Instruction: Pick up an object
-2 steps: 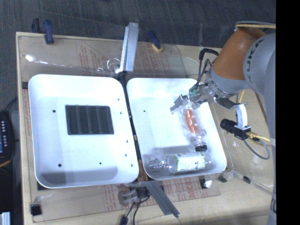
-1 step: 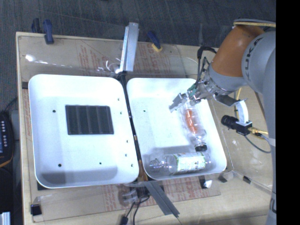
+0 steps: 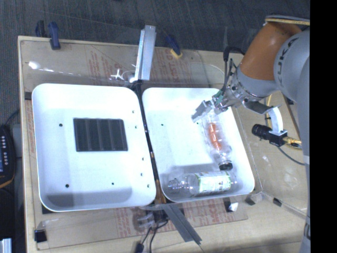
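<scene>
Orange-filled bottle [image 3: 216, 137] lies in the right bin [image 3: 174, 141], toward 3 o'clock, capped end pointing to 5 o'clock. Gripper [image 3: 208, 107] hovers at its upper end, probably positioned for grasping; finger state cannot be determined.

Arm [image 3: 287, 46] cut off at right edge; bottle [image 3: 216, 136] top hidden beneath the wrist.
</scene>
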Robot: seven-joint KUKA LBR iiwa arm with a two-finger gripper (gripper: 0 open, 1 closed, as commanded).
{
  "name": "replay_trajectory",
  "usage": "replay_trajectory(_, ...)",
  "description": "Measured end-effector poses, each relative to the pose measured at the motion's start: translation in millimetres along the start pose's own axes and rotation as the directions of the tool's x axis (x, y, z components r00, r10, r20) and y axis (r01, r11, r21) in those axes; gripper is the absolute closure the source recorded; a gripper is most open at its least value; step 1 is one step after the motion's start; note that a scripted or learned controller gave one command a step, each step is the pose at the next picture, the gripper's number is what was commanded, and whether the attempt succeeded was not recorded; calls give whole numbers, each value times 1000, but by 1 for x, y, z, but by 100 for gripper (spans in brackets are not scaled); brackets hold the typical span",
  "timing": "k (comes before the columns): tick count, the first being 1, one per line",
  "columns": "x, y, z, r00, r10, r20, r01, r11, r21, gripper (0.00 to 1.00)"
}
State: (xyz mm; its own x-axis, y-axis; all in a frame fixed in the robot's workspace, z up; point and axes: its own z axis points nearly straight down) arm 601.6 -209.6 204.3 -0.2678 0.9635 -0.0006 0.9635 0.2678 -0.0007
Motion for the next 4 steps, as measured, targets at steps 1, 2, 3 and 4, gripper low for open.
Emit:
replay_trajectory(1, -6, 23, 5, 999, -50, 1, 50, 999, -2, 0)
replay_trajectory(2, 2, -3, 27, 993, -117, -2, 117, 993, 2, 0)
replay_trajectory(3, 15, -39, 44, 1000, 10, -3, -10, 1000, 4, 0)
replay_trajectory(4, 11, -39, 20, 999, -39, 0, 39, 999, -1, 0)
